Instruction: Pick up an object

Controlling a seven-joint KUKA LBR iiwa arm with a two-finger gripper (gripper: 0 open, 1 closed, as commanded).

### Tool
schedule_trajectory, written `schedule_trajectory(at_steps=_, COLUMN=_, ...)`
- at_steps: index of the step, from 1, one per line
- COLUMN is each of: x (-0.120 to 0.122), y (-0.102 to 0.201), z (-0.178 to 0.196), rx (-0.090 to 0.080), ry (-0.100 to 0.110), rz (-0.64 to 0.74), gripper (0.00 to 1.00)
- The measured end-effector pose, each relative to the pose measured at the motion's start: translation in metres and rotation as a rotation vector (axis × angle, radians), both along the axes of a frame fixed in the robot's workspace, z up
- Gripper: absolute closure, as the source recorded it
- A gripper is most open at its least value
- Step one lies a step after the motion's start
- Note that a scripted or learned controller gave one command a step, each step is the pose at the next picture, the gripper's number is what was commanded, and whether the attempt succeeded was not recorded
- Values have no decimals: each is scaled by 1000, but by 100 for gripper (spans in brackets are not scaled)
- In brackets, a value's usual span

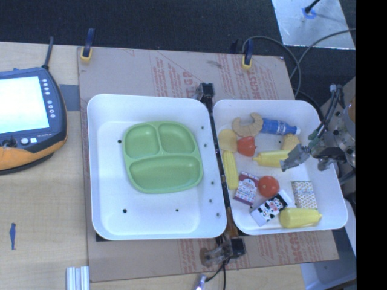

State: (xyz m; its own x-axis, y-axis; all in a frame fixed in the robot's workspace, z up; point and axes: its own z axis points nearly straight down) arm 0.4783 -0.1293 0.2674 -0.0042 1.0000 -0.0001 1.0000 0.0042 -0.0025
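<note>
Wood-tone counter (42, 222) w/ brown cardboard sheet under two white bins; dark floor behind, tablet-type pendant (27, 116) at far left.

Left bin (106, 222): one green divided plate (162, 156), nothing else.

Right bin (332, 192): approx. ten small items. Corn cob (230, 169) along left wall; red tomato (245, 145); tan ring-shaped piece (248, 124); blue bottle (279, 127); yellow banana-like piece (272, 158); red ball (268, 186); red-white packet (246, 189); black-white carton (268, 209); yellow block (299, 217); checkered box (304, 193).

End effector (297, 157): at right side of right bin, over its upper-right area. Finger state: cannot tell, too blurred. Nothing seen held.

Key relation: nearest candidate is banana-like piece, just beside tip, on its left; long axis runs roughly left-right, pointing toward the tip. Checkered box lies near, below. Judgement: short move left and down would suit; a grasp across the short axis is likelier to seat.
</note>
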Motion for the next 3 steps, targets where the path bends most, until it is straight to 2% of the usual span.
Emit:
schedule_trajectory(at_steps=1, x=36, y=27, z=-128, rx=0, ry=4, rz=2, gripper=0)
schedule_trajectory(at_steps=2, x=16, y=37, z=-172, rx=-2, ry=-10, rz=1, gripper=0)
schedule_trajectory(at_steps=3, x=16, y=34, z=-161, rx=-7, ry=-10, rz=0, gripper=100)
